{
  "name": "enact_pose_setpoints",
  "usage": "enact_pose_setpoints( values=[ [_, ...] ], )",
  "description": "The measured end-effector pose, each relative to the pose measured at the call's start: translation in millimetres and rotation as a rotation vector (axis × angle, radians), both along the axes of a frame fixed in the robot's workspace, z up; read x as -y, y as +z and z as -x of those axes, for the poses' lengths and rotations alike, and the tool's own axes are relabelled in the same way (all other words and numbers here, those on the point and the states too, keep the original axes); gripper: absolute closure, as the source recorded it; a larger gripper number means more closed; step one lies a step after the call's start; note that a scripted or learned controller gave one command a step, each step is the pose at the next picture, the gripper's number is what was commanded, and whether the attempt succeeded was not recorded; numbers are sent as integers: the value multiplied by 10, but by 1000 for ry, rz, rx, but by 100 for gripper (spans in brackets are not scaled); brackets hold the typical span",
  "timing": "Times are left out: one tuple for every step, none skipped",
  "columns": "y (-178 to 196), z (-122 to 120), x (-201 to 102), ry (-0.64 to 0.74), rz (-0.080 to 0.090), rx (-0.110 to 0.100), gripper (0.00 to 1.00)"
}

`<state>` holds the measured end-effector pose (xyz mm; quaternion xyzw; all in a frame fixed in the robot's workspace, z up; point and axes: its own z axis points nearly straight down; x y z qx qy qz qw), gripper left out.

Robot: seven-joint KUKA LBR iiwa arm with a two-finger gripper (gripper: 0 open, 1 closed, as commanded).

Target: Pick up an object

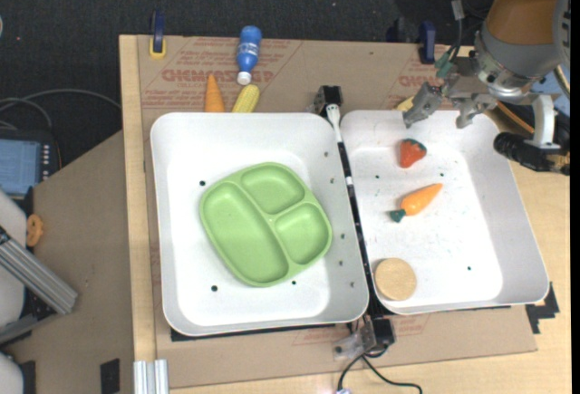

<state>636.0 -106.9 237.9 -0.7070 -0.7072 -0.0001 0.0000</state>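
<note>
In the right bin [489, 238] lie a red strawberry [411, 152], an orange carrot with a green end [418, 199] and a round tan disc [395, 278]. My gripper [444, 110] hangs over the bin's far edge, above and a little right of the strawberry. Its two grey fingers [418, 106] are spread apart and hold nothing. The grey arm with its orange band comes in from the upper right.
The left bin [181, 157] carries a green three-part plate [264, 222]. Behind the bins on the cardboard lie a blue-capped bottle [247, 52], a small carrot [213, 94] and a yellow corn piece [246, 98]. A black clamp [328, 100] sits between the bins.
</note>
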Motion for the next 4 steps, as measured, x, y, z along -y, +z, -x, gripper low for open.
enact_pose_setpoints(
  values=[
    [-1311,-150,539,-5,-1,-12,0],
    [-1559,887,584,-6,-2,-12,0],
    [-1429,824,575,-2,1,3,100],
    [-1541,498,-154,7,-2,3,100]
  ],
)
